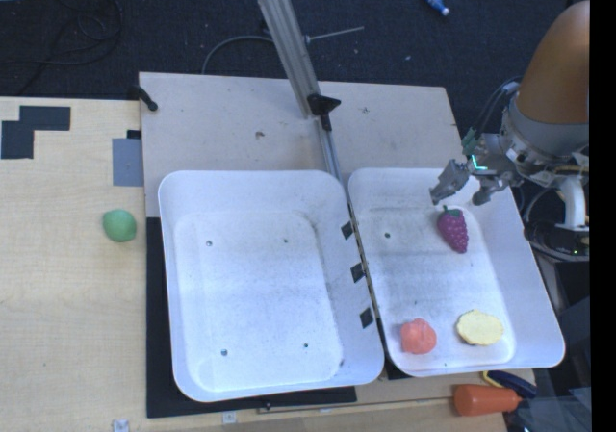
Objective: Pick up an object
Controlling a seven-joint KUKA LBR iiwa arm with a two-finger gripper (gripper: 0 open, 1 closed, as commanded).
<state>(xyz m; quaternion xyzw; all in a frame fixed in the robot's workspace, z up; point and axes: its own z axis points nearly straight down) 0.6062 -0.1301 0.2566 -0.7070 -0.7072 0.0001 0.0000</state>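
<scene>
In the right bin (534, 310) lie a purple bunch of grapes (453, 229) near the far right, a red-orange piece (418, 336) at the front, and a yellow piece (479, 327) beside it. My gripper (471, 187) hovers just above and behind the grapes, open, its fingers spread to either side with nothing between them. The grapes lie on the bin floor just below the fingertips.
The left bin (183, 199) sits beside the right one, joined by black clips. A green ball (119, 225) rests on the wooden bench at the left. An orange object (486, 398) lies below the right bin's front edge. A metal rail (294, 40) slants at the back.
</scene>
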